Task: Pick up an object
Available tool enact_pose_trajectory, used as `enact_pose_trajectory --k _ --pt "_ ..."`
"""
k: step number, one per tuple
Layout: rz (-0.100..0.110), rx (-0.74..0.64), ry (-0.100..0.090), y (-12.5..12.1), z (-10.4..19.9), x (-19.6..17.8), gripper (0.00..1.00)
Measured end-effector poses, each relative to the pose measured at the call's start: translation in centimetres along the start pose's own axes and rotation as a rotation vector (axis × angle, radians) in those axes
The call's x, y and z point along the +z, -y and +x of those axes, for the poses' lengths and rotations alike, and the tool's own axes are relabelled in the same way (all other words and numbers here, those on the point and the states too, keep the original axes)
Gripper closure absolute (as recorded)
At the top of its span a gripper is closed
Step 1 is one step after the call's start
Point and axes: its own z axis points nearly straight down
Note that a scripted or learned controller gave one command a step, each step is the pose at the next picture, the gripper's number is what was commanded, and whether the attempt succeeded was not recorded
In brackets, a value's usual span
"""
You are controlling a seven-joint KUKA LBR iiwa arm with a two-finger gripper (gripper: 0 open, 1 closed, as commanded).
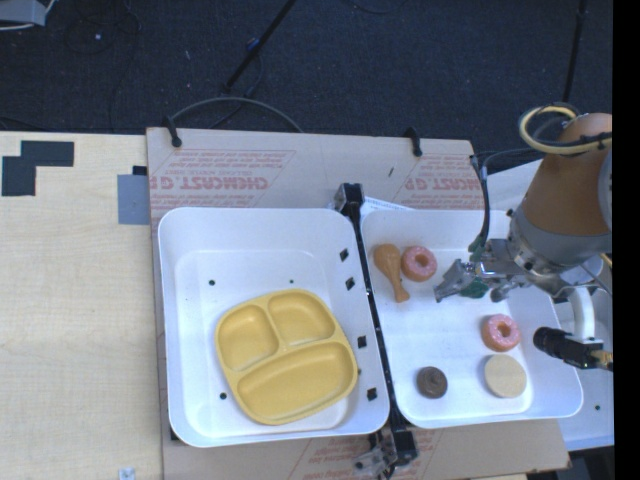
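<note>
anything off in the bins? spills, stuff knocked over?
Nothing spilled or damaged. The yellow divided tray sits askew in the left bin. In the right bin, the drumstick touches a pink donut; the other items lie apart. The hand hovers beside them.

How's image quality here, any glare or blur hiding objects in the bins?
Camera view: lighting even, shadows soft; white bins bright but not blown out; yellow tray, both pink donuts and the dark donut read clearly; overall slightly soft; the gripper is small and murky, so its finger state is unclear.
</note>
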Motion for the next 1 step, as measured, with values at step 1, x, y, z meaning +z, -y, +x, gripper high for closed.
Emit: enact_pose_trajectory --k 1 --pt "0.004 0.000 -0.001 0.32 0.62 4.84 0.00"
